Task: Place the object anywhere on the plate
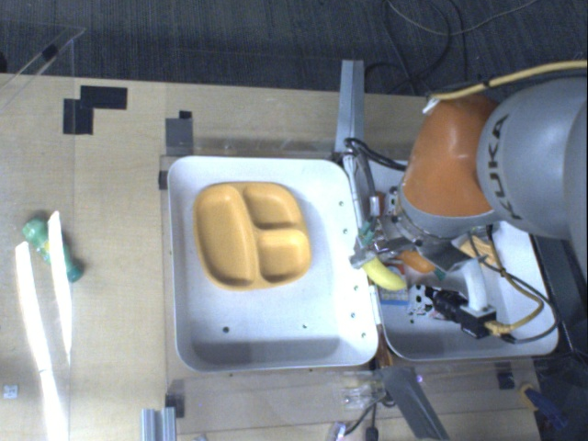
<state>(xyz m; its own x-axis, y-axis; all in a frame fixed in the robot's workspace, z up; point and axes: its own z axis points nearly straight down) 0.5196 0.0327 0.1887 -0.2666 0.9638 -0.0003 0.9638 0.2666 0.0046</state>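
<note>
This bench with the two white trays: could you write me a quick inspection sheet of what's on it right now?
Surface: wooden bench bearing two white bins, left bin and right bin.
Job's things: yellow divided plate in the left bin; banana at the right bin's left edge, under the arm.
Clutter: green object at the far left.
Grippers: gripper low over the banana; grip unclear.
Cables: black cable on the floor; yellow cable on the arm.
Surroundings: dark carpet.

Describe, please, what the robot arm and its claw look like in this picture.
The arm is thick and rounded, grey, with black KUKA lettering on its side and a broad orange band above the wrist. A yellow cable runs along its top and another loops below. The claw is small, metallic and dark, with thin wires around it.
</note>
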